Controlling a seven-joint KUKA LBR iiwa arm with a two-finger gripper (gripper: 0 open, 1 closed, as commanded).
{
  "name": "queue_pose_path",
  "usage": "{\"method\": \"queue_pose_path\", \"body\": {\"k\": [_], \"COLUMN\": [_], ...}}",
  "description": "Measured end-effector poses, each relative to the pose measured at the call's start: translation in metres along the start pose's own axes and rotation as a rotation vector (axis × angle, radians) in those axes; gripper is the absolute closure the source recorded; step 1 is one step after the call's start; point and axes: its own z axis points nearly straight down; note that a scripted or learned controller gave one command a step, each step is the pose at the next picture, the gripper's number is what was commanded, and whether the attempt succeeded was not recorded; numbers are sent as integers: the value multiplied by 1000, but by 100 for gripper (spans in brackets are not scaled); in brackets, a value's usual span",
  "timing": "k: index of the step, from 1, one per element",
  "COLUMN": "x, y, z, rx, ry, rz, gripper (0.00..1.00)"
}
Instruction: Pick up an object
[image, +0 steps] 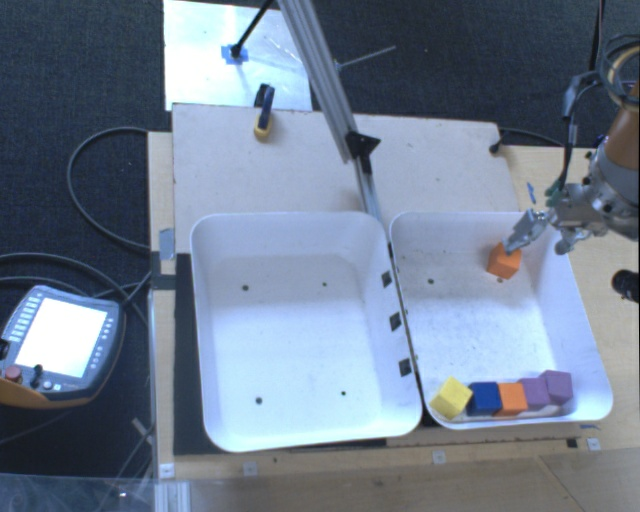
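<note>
Overhead view of the bench with its two white bins. My gripper (545, 228) reaches in from the right and sits over the far right part of the right bin (578, 300); its fingers (522, 232) stand slightly apart, and nothing shows between them. An orange block (504, 261) lies just below and beside the nearer fingertip, tilted on the bin floor, close to the fingertip but not clasped; whether the two touch I cannot tell. Along the near wall of the same bin runs a row of blocks, touching or nearly so: a yellow block (451, 397), a blue block (485, 397), a second orange block (512, 397) and two purple blocks (548, 388). The left bin (215, 240) adjoins the right bin along their shared rims. A teach pendant (58, 343) rests well left of the bench.
</note>
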Motion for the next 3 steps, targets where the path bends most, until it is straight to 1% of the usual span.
{"method": "queue_pose_path", "body": {"k": [1, 2, 3], "x": [61, -36, -52], "y": [-18, 6, 79], "z": [9, -39, 112], "rx": [2, -7, 1], "ry": [2, -6, -1], "rz": [-6, 9, -1], "gripper": [0, 0, 0]}}
